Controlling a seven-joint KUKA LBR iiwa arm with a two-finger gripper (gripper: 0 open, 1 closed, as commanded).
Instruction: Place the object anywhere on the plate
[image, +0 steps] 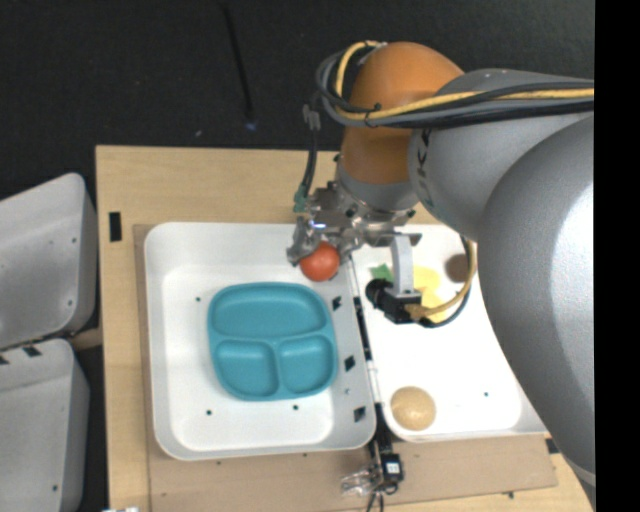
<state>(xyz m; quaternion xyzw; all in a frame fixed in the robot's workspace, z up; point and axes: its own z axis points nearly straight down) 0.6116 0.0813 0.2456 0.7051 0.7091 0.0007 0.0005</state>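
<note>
A teal plate (270, 338) with three compartments lies in the middle of the left white bin (175, 300). My gripper (318, 250) hangs over the left bin's far right corner, just beyond the plate's upper right edge. It is shut on a small red-orange ball (320, 264), which shows between and below the fingertips. The ball hangs beside the plate's rim, not over its compartments. The orange wrist band and grey arm hide the bench behind the gripper.
The right bin (480, 400) holds a tan round lump (412, 407) at its near left corner, a yellow piece (428, 283), a small green piece (381, 272) and a brown piece (457, 267) under the arm. A ridge (362, 350) divides the two bins.
</note>
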